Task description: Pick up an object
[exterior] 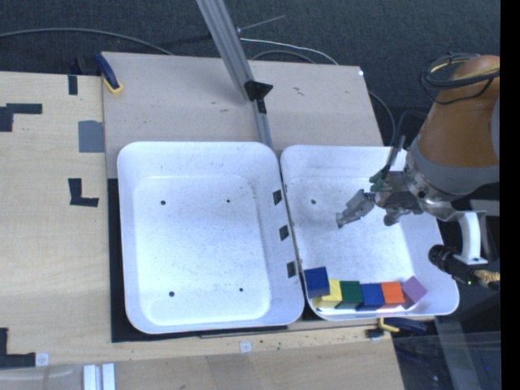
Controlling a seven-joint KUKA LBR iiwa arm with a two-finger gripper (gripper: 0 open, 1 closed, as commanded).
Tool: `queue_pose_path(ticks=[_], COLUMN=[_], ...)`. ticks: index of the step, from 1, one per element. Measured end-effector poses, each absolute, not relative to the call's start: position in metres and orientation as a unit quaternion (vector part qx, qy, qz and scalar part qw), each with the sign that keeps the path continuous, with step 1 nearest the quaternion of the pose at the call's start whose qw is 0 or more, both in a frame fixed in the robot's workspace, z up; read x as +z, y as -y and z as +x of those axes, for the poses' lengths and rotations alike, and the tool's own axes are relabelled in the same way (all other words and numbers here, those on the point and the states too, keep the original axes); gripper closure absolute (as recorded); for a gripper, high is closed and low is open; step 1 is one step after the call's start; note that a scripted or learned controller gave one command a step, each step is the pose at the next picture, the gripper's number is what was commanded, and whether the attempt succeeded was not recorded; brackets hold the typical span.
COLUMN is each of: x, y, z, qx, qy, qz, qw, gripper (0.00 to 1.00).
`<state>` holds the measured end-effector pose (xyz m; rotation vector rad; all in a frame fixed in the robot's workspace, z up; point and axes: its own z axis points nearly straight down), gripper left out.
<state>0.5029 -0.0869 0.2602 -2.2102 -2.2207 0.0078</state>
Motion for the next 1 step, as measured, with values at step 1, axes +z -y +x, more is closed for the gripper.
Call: queue_pose_path(ticks=[1], x=[0.3262], y=[0.0604], z=[0.4825], qx=[-0.0018], qy=[0.709], qz=[-0.705], qw=[-0.001], gripper=[0.0])
